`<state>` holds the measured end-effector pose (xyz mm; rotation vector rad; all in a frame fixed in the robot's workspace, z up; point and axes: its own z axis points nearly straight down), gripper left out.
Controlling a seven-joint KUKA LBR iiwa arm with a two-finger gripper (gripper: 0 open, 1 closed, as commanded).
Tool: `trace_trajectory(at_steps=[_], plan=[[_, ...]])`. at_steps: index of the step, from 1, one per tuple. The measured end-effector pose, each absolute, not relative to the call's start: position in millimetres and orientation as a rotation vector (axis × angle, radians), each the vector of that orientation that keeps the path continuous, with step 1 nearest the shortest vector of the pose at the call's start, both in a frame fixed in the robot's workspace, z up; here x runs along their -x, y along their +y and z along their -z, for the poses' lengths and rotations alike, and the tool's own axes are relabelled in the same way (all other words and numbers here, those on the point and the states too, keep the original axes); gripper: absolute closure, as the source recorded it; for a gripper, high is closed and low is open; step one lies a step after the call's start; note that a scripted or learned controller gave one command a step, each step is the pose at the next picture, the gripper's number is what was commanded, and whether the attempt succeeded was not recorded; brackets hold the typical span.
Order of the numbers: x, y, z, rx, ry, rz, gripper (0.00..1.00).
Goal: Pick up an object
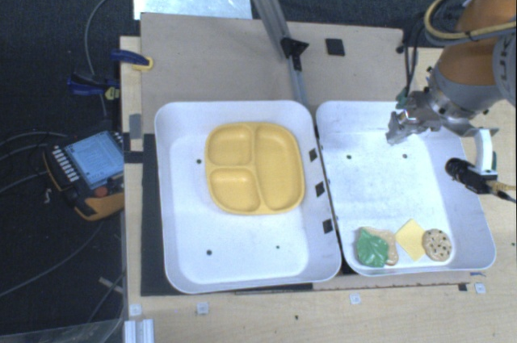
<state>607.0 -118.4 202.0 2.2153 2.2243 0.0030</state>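
Along the near wall of the right bin [355, 115] lie a green leafy piece [371, 248], a yellow cheese-like square [410, 239] and a round speckled cookie [437, 244], with a tan piece partly hidden under the green one. My gripper [399, 129] hangs over the far right part of that bin, well away from these objects. Nothing shows between or under its tips.
A yellow three-compartment plate [254, 168] lies in the left bin [182, 253]. A slanted metal pole [271, 6] crosses above the bench's far side. A handheld device [87, 164] and cables lie on the floor to the left.
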Motion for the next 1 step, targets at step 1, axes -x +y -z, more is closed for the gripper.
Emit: trace_trajectory(at_steps=[1], plan=[[-610.8,-72.2,-213.9,-2.211,2.23,-0.004,1.0]])
